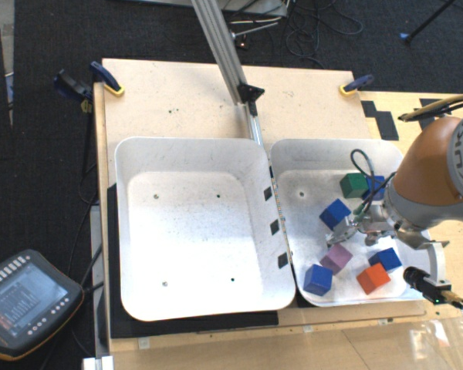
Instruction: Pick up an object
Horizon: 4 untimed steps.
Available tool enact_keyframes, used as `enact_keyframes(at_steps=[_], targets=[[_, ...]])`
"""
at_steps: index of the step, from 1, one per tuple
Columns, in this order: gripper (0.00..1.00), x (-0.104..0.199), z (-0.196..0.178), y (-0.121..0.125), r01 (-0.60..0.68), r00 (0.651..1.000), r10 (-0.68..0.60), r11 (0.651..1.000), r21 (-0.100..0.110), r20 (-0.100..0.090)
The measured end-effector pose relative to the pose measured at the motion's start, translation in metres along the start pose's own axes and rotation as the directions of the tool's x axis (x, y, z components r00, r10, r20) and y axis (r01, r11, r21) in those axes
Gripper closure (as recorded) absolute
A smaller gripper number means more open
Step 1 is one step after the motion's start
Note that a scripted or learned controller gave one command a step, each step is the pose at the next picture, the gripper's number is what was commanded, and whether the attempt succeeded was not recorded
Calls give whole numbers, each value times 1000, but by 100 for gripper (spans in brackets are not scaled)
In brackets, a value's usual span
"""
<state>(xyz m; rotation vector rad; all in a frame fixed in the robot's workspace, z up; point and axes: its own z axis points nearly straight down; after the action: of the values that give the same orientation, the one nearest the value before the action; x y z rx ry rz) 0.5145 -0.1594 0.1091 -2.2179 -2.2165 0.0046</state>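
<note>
- The grey arm, with its orange band, reaches in from the right edge of the frame and hangs over the right bin.
- The gripper sits low in the middle of that bin, among the blocks, pointing toward the left of the frame.
- Its metal fingers appear slightly apart, with no block visibly between them; the tips lie between the upper blue block and the purple block.
- The upper blue block rests just above and left of the fingertips, close enough that contact cannot be ruled out.
- The purple block lies just below the gripper, tilted on the bin floor.
- A second blue block sits at the lower left of the right bin, near the purple one.
- An orange-red block lies toward the bin's lower right, with a third blue block just above it and touching or nearly so.
- A green block stands in the upper part of the bin, beside a loop of dark cable from the arm.
- The left bin, side by side with the right one, fills the centre of the frame.
- Both bins rest on a pale wooden bench, with clamps at its upper corners.
- A handheld control pendant lies at the lower left of the frame, off the bench.
</note>
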Motion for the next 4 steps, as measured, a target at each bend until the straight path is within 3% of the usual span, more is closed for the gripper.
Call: enact_keyframes(at_steps=[1,3,4], targets=[[100,-1,-14,2,0,1000,0,1000,-8,3],[100,-4,-118,8,3,1000,-3,1000,-14,5],[100,-4,-125,8,3,1000,-3,1000,-9,3]])
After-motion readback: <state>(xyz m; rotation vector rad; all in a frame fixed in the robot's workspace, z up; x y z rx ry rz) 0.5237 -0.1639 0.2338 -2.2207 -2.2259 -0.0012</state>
